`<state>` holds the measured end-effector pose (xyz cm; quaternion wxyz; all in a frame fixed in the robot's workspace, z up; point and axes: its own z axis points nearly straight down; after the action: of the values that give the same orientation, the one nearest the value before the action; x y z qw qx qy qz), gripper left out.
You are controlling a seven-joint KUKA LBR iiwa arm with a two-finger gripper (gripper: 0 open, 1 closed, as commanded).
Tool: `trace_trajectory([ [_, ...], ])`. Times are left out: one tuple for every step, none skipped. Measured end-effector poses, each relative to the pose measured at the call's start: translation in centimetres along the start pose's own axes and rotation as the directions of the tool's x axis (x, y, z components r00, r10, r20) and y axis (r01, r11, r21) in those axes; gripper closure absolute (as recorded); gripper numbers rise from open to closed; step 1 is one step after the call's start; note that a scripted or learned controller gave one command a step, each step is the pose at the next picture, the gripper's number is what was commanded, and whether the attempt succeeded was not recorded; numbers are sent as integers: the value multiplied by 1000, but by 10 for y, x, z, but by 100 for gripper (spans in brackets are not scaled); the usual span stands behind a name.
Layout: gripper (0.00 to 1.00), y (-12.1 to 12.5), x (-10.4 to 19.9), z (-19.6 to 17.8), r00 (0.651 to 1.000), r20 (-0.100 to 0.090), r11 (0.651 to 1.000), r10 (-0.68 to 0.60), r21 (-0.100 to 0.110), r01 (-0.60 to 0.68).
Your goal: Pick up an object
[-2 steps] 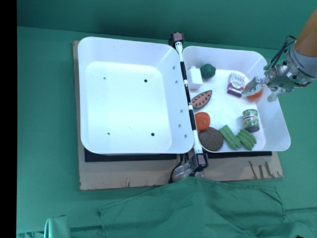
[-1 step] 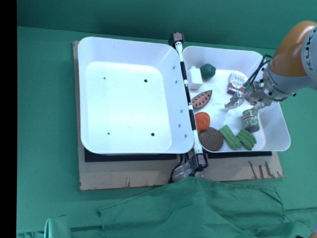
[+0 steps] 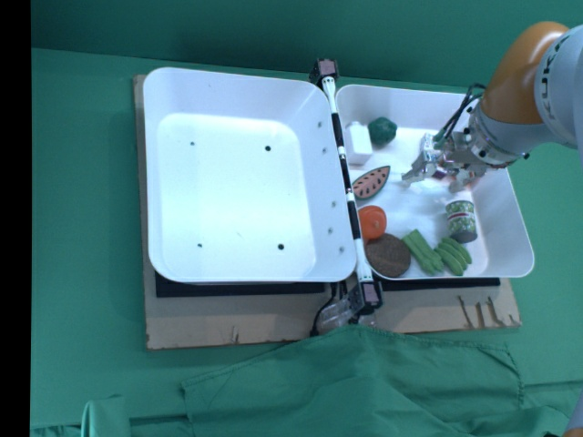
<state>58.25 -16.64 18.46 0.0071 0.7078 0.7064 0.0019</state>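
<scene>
The pincer hangs over the right white bin, seemingly spread and grasping nothing, poised above bare floor because the small patterned paper cup stands just beside it, ungrasped.

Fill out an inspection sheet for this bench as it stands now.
Surface: two white bins on cardboard over green cloth; left bin, right bin.
Job's things: in the right bin, white block, dark green lump, watermelon slice, orange ball, brown disc, green pods, patterned cup.
Clutter: nothing seen.
Grippers: tool above the right bin's middle, holding nothing visible.
Cables: thin wires at the wrist.
Surroundings: rumpled green cloth in front.
</scene>
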Motion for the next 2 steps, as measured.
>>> trace_trajectory([
  [100,2,-2,-15,1000,3,1000,5,-13,-5],
  [100,-62,-23,-47,1000,-5,1000,6,11,-6],
])
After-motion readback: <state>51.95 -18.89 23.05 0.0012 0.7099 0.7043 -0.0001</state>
